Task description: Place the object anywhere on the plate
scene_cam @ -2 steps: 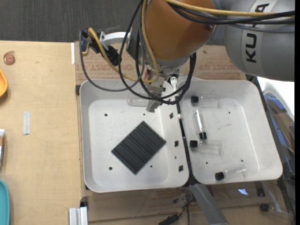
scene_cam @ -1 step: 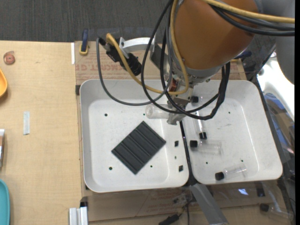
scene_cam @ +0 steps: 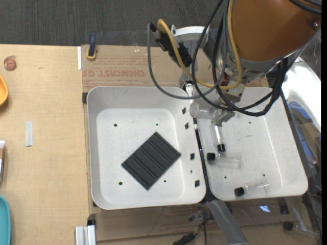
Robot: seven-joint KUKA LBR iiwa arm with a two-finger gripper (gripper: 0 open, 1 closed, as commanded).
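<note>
Far left of the plate (scene_cam: pixel 152 160), at the picture's edge, an orange item (scene_cam: pixel 2 93) and a teal item (scene_cam: pixel 4 221) lie on the wooden bench (scene_cam: pixel 46 101), the orange one above the plate's level and the teal one below it. A small pale strip (scene_cam: pixel 28 134) lies between them, nearer the plate. Up and left of the plate, a blue clamp (scene_cam: pixel 92 45) stands on a sheet of cardboard (scene_cam: pixel 127 70).

The plate itself is a dark grey ribbed square, turned to sit as a diamond, lying flat on the floor of the left bin (scene_cam: pixel 102 137) with nothing on it.

To the right of the plate, across the wall where the two bins meet, lies the right bin (scene_cam: pixel 276 152). The gripper (scene_cam: pixel 215 117) hangs over its near-left part, up and right of the plate. Whether it is wide, narrow or clasping anything cannot be told. Directly beneath it is the upper tube (scene_cam: pixel 218 137), clear with a black cap, pointing down. It is well apart from the plate. The middle tube (scene_cam: pixel 225 160) lies just below it, level with the plate. The lower tube (scene_cam: pixel 253 188) lies farther right and lower. Above the gripper, black and yellow cables (scene_cam: pixel 168 40) loop under the arm's orange band (scene_cam: pixel 271 19).
</note>
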